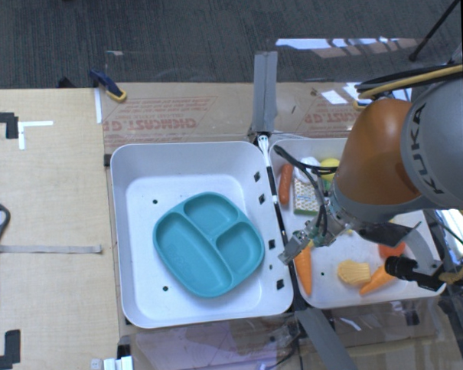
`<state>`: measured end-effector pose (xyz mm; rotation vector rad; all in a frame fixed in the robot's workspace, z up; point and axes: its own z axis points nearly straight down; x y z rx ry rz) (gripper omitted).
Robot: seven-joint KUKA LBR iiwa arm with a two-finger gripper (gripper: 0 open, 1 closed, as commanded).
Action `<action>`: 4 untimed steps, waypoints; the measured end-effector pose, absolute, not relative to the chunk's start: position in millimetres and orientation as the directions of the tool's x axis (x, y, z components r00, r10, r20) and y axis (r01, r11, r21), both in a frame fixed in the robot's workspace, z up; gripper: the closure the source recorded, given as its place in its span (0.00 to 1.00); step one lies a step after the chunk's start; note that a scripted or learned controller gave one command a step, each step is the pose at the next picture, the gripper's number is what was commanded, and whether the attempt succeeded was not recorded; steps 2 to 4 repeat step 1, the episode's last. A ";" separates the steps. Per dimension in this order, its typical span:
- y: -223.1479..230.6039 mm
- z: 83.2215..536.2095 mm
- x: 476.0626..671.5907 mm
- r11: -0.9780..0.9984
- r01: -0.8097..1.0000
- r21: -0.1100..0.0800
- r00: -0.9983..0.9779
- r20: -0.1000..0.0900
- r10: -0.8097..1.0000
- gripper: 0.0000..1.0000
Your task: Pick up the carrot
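Two white bins on bench: left bin (127, 246) holds teal divided plate (209, 244). Gripper (301, 245) low at right bin's (328, 297) left wall, fingers clamped around carrot (304, 268), its tip pointing near.

Readable lettering in the scene

The grey arm (436, 144) carries the brand name "KUKA" in dark capitals, running down its side. The cardboard sheet (167, 114) behind the bins has red printed lettering, seen mirrored and too faint to read with certainty.
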<state>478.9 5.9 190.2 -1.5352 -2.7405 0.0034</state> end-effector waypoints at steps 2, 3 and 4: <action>5.9 190.2 478.9 0.522 0.853 -0.002 -0.522 -0.001 0.853 0.00; 5.9 190.2 478.9 0.522 0.853 -0.002 -0.522 -0.001 0.853 0.00; 5.9 190.2 478.9 0.522 0.853 -0.002 -0.522 -0.001 0.853 0.00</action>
